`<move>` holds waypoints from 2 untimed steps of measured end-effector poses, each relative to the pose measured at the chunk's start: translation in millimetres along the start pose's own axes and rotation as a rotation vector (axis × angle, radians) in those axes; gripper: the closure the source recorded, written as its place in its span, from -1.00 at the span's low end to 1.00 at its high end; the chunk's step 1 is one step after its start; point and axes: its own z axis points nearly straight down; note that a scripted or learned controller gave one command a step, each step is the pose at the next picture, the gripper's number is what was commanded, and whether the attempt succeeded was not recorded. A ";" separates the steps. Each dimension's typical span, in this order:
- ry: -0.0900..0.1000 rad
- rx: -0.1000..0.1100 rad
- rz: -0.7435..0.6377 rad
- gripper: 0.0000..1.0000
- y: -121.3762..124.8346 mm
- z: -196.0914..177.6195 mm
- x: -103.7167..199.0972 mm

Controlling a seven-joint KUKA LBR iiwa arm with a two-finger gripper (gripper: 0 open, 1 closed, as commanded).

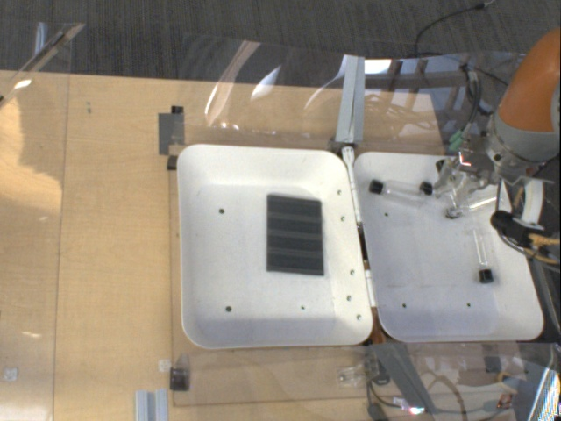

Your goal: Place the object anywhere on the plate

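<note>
A dark, ribbed plate (294, 233) lies flat in the middle of the left bin (188, 261), with nothing resting on it; the task's goal stands unmet. Across the divider, in the right bin (438, 314), a slender clear tube (400, 190) with dark ends lies near the far wall, running crosswise. Just to its right the gripper (453, 202) hangs low over the bin's far corner, close to the tube's right end. Whether the claw is released or clenched cannot be told from this angle, and nothing is plainly seen in its grasp. A second clear tube (481, 251), tipped with a dark cap at its near end, lies further right and nearer the camera, apart from the gripper. Above, the arm (533, 95) with its orange band reaches in from the right.

The step in hand appears to be the pick: the object, most likely one of these tubes, remains in the right bin, well apart from the plate. The next move calls for a firm hold on so thin and slippery-looking a piece, then a lift clear of the bin wall and a carry leftward to the plate.
</note>
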 end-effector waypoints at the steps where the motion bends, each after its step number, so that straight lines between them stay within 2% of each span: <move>1: 0.002 -0.002 -0.587 1.00 26.2 33.3 48.7; 2: 0.000 -0.007 -0.843 1.00 43.1 -39.1 97.2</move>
